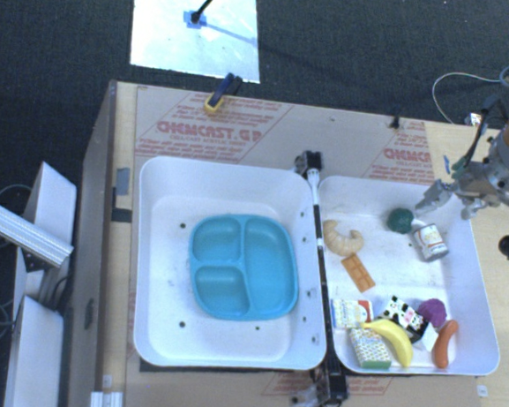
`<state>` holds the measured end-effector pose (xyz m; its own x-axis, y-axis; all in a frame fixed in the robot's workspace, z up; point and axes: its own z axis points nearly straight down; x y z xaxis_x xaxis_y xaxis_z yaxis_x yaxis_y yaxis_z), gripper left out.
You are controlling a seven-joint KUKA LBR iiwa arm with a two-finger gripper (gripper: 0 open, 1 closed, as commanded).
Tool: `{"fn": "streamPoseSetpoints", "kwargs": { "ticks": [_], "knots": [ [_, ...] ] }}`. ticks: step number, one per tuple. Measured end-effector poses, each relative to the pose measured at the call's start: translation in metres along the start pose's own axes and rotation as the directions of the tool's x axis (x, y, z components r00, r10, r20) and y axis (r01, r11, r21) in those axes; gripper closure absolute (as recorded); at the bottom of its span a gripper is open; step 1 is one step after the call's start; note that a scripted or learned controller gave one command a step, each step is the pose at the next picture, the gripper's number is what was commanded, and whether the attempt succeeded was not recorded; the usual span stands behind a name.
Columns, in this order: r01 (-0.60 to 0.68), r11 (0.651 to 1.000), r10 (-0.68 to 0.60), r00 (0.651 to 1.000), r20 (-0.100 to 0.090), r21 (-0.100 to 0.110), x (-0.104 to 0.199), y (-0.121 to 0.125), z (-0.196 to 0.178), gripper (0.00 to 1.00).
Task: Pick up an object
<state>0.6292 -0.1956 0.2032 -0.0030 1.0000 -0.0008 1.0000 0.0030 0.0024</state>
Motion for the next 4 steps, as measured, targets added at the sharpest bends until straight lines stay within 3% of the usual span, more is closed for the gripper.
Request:
{"fn": "streamPoseSetpoints", "kwargs": {
  "ticks": [1, 2, 3, 4],
  "knots": [
    [0.001, 1.000, -0.001, 1.000, -0.002, 0.003, 0.077, -0.030, 0.063, 0.00],
    [-0.001, 1.000, 0.001, 1.000, -0.001, 0.003, 0.099, -0.058, 0.103, 0.00],
    [-0.002, 1.000, 0.002, 1.000, -0.001, 0.002, 0.105, -0.066, 0.119, 0.00],
    [-0.001, 1.000, 0.001, 1.000, -0.001, 0.000, 0.105, -0.065, 0.108, 1.00]
  ]
}}
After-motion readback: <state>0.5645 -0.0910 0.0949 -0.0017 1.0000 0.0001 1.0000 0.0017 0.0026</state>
